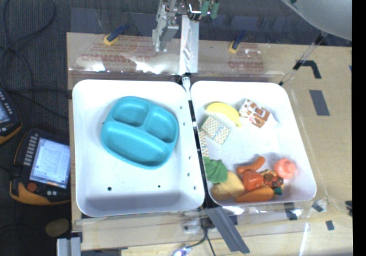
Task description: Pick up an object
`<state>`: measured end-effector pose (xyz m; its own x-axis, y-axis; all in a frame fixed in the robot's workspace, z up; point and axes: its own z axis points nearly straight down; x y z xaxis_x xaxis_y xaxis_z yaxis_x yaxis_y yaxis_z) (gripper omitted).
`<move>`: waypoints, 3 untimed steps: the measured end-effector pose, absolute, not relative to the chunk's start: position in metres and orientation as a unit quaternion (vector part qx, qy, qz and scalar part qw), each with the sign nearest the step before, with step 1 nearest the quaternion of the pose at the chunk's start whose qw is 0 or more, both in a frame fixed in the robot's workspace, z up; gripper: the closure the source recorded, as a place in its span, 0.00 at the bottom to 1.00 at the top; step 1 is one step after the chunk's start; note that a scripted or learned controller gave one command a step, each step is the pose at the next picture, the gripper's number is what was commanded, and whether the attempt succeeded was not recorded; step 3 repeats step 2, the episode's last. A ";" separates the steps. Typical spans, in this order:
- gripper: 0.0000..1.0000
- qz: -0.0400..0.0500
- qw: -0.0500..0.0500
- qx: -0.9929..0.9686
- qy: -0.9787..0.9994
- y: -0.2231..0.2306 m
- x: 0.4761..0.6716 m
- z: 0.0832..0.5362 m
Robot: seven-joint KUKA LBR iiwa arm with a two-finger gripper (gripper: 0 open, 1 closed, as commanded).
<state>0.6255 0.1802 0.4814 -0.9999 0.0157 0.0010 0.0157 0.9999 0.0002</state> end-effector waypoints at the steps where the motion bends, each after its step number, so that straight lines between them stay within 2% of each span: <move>1: 1.00 0.000 0.001 0.021 -1.000 0.235 0.592 0.482; 2: 1.00 0.000 0.001 -0.001 -1.000 0.209 0.526 0.482; 3: 1.00 0.000 0.001 -0.001 -1.000 0.209 0.526 0.482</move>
